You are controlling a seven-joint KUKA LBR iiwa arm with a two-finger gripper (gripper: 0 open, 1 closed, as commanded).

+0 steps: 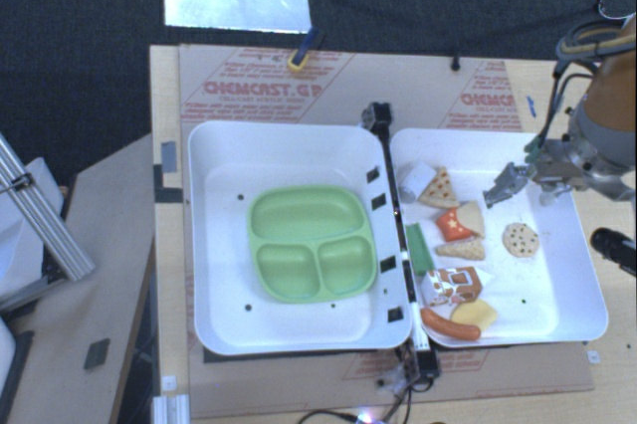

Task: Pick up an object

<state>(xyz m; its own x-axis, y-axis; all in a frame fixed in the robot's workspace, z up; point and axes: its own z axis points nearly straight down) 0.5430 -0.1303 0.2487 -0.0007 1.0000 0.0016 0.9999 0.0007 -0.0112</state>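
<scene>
Nearest my camera, a red toy sausage [450,324] lies along the front rim of the right white bin [582,308]. My gripper [506,185] hovers empty, whether wide or narrow I cannot tell. I judge the round speckled cookie [520,239] the closest pick: it sits just beside and toward the bin's front, on bare floor.
</scene>
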